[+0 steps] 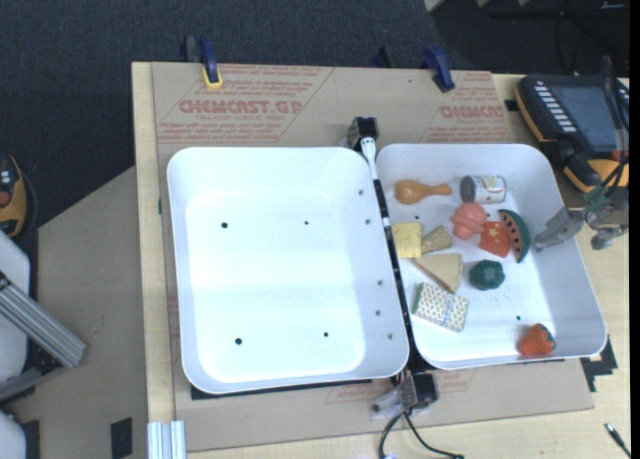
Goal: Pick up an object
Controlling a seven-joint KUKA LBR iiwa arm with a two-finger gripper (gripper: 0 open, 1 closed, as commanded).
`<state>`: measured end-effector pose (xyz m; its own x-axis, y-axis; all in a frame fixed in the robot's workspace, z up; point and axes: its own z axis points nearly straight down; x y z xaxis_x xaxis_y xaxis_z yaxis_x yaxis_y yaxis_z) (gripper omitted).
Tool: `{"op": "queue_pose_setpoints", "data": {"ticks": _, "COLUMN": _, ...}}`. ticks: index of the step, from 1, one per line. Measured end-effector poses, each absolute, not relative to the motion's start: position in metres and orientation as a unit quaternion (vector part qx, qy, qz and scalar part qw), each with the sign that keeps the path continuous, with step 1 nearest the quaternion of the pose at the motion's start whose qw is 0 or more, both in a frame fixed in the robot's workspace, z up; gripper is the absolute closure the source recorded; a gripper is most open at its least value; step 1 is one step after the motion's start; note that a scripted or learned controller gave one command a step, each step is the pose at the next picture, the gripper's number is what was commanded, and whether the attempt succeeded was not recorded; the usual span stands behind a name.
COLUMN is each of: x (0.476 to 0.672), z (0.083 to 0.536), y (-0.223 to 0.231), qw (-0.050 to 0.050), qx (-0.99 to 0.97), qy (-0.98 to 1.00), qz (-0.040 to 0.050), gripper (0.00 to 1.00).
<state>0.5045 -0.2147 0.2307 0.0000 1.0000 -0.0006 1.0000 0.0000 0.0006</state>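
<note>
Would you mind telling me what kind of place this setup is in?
Probably a robotics lab bench: two white bins clamped onto a board, toy food such as a watermelon slice, and a teach pendant nearby.

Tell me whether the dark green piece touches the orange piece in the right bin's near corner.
Apart. The camera view shows bare white bin floor between the dark green piece and the orange piece.

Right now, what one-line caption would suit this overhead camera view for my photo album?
Gripper poised at the right bin's edge beside small toy foods, next to the left bin.
</note>
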Motion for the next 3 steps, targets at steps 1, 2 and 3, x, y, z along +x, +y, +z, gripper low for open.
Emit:
{"op": "queue_pose_setpoints", "data": {"ticks": 1, "x": 0.511, "z": 0.091, "y": -0.183, "qw": -0.005, "qx": 0.706, "qy": 0.708, "qz": -0.0013, "gripper": 0.00}}
{"op": "queue_pose_setpoints", "data": {"ticks": 2, "x": 0.513, "z": 0.109, "y": -0.186, "qw": 0.001, "qx": 0.707, "qy": 0.707, "qz": 0.0004, "gripper": 1.00}}
{"op": "queue_pose_setpoints", "data": {"ticks": 3, "x": 0.562, "z": 0.123, "y": -0.136, "qw": 0.002, "qx": 0.705, "qy": 0.709, "qz": 0.0014, "gripper": 1.00}}
